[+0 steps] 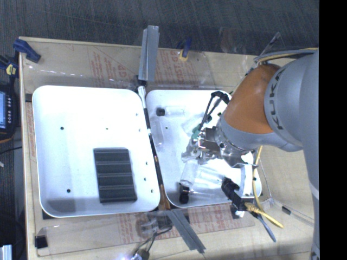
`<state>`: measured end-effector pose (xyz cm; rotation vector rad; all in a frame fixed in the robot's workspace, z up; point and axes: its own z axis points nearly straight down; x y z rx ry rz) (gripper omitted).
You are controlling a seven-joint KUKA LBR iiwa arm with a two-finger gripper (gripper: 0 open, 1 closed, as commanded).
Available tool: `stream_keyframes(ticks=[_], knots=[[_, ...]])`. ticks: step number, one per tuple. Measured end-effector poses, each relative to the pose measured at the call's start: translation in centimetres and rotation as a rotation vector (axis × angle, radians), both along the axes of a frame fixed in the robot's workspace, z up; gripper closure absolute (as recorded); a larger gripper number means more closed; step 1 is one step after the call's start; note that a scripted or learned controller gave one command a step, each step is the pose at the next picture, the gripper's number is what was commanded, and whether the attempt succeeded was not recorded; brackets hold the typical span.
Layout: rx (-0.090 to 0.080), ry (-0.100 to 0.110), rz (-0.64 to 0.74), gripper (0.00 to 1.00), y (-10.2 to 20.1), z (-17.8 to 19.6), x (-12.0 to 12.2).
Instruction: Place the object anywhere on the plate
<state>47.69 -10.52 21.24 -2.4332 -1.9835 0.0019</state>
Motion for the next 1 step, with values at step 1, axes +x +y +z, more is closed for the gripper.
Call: stream_keyframes(ticks=[1], knots=[[0.001, 0.000, -0.025, 1.00, 6.12, 7.09, 6.23]])
